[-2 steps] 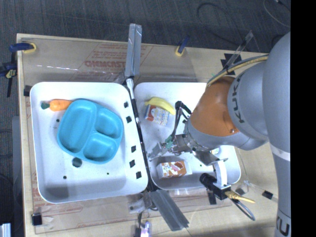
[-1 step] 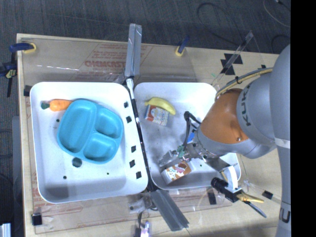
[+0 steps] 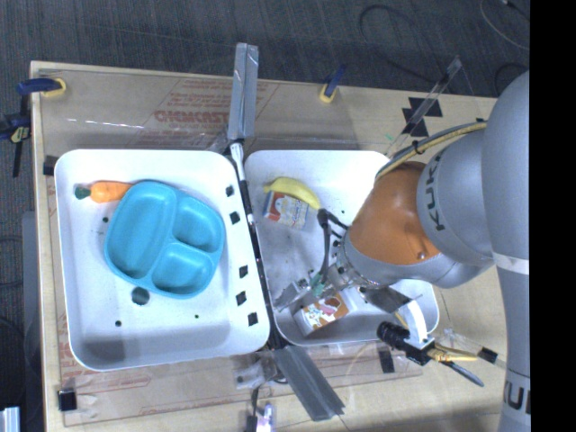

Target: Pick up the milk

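Two small cartons lie in the right bin, and I cannot tell which is the milk. One white carton with orange print rests at the back, right beside a yellow banana. The other carton, with red and orange print, lies by the bin's front wall. My gripper reaches down from the orange wrist and sits just above and to the left of this front carton, close to or touching its top edge. The wrist hides much of the gripper.
The left bin holds a blue divided plate and an orange carrot at its back left corner. The grey arm covers the right bin's right side. A blue clip sits on the bench behind.
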`<state>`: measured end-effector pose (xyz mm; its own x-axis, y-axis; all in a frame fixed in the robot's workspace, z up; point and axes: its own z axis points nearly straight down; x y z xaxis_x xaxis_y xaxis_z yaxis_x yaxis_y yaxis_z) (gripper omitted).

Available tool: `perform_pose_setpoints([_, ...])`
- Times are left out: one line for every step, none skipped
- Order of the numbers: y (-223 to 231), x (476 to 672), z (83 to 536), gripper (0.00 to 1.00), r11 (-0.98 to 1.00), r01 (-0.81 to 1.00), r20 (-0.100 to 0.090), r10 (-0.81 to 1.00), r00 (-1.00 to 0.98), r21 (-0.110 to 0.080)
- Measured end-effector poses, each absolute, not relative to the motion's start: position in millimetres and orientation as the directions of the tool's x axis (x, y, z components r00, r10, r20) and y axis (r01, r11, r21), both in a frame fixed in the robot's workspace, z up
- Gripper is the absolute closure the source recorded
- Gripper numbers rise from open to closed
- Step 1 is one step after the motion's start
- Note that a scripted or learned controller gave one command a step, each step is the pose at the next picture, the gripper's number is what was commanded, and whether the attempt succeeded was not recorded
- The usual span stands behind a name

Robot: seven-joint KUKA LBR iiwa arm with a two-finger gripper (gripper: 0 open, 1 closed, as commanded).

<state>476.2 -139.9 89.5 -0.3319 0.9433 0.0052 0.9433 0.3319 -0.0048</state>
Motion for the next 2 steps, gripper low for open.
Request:
perform_pose_setpoints([-204,476.9,148,0.00,0.399,0.917,0.002,0.917,-0.399,-0.002])
perform_pose_setpoints([-128,486.5,98,0.00,0.517,0.856,-0.002,0.856,-0.517,-0.003])
